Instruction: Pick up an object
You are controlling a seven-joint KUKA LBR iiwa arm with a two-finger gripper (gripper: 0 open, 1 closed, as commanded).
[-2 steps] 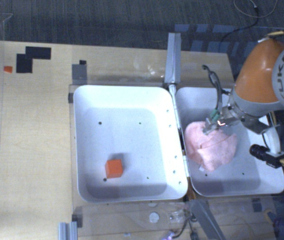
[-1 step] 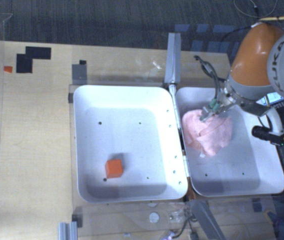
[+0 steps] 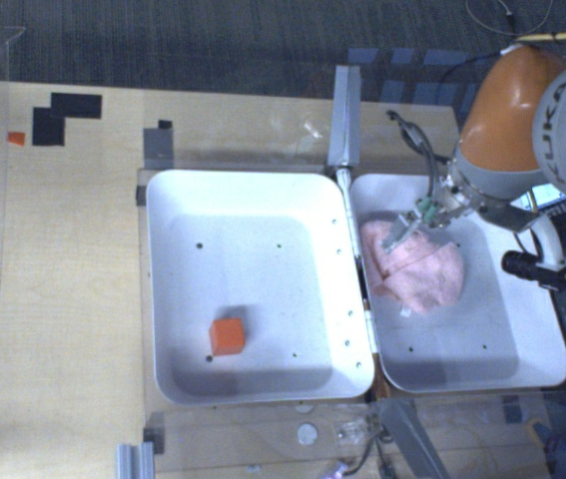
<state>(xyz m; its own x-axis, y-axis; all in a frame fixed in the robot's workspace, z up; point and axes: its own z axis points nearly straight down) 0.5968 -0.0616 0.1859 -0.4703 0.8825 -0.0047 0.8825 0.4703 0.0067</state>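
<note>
Seemingly the try is aimed at the right bin (image 3: 532, 367), where a crumpled pink cloth (image 3: 417, 272) lies in the half nearer the divider between the two bins. From the fixed overhead camera, the gripper (image 3: 414, 226) comes in from the right under the arm's orange band (image 3: 502, 108) and sits at the cloth's upper edge, its tip over or touching the pink folds. Whether the jaws are spread or pressed together cannot be told; the tip is small and blurred against the fabric, and no cloth can be seen pinched there.

From the gripper, the bulk of the cloth lies below and slightly right, toward the near side of the bin. Its shape is a loose lump, a little longer from the divider side out toward the bin's middle, with no clear end that points anywhere. A pick would likely call for going straight down into the thickest folds.

Well apart, in the left bin (image 3: 173, 367), a small orange block (image 3: 228, 336) rests near the lower left corner, far from the arm.
</note>
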